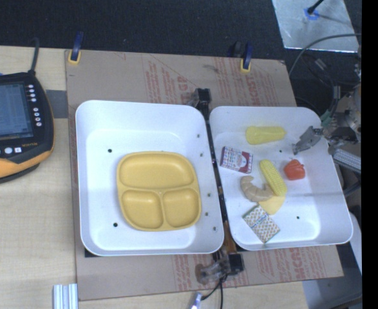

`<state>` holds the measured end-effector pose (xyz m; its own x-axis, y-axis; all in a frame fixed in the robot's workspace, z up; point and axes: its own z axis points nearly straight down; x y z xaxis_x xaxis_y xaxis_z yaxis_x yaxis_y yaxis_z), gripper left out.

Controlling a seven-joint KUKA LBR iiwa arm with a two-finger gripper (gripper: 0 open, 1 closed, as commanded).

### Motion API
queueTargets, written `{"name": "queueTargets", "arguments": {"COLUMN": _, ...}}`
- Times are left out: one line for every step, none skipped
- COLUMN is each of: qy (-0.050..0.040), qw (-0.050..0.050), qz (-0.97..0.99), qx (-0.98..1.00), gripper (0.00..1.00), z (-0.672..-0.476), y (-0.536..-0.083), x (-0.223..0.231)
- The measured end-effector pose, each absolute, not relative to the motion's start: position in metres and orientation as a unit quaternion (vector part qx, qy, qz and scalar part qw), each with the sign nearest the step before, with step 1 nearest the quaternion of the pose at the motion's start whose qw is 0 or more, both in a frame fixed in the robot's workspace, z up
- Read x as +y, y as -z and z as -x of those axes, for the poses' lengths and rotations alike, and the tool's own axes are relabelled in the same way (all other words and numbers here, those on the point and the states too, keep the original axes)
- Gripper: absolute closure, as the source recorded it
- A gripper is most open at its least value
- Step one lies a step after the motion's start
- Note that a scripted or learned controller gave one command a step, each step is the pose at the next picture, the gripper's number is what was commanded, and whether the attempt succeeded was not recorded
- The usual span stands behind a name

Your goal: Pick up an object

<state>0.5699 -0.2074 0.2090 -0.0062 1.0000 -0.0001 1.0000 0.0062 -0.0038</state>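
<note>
The right bin point(317, 221) holds several small items: a yellow corn-like piece point(264, 134) at the back, a red and white carton point(236, 160), a yellow corn cob point(273, 177), a tan curved piece point(252, 189), a red tomato-like object point(294, 170) and a patterned packet point(261, 224). My gripper point(306, 140) comes in from the right edge and hovers over the back right of this bin, just above and right of the red object. Its fingers look slightly apart with nothing between them.
The left bin point(95, 172) carries a yellow divided tray point(158, 190). A tablet pendant point(11, 124) lies on the bench at far left. Clamps point(246, 56) hold the cardboard base at the back edge.
</note>
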Motion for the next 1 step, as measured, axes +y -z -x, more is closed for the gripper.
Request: {"name": "queueTargets", "arguments": {"qy": -0.0024, "qw": 0.003, "qz": 0.705, "qx": -0.709, "gripper": 0.0, "z": -0.5576, "y": -0.0935, "x": -0.2115}}
